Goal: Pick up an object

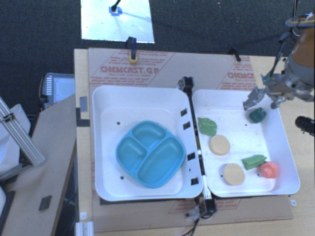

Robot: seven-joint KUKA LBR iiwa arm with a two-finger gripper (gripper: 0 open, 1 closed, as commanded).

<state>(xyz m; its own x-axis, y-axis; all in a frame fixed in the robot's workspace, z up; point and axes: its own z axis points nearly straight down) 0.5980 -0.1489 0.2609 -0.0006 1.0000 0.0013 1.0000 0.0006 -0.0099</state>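
The left bin (106, 107) holds a blue plate (150, 154) with three compartments, lying flat a little toward the bin's near side and close to the black divider (193, 136) that runs between the two bins. Just right of that divider, in the right bin (285, 141), a light green leaf-like piece (207, 127) lies near the divider's middle. Right of and nearer than the leaf sits a tan disc (219, 145), and a second tan disc (234, 174) lies farther from the divider toward the bin's near edge, apart from the first. Right of the second disc a green wedge-shaped piece (253, 161) lies flat, its right end touching or just beside a pink lump (269, 169) near the bin's near right corner. At the far side of the right bin, well away from the divider, a dark green lump (257, 115) rests on the bin floor. The gripper (262, 98) hangs just above it, its two grey fingers spread apart, one finger (251, 100) to the left of the lump and the other to its right, with nothing seen clamped between them; whether a fingertip touches the lump cannot be told. The grey arm (300, 58) with its orange band rises from the gripper toward the upper right, farthest from the divider.
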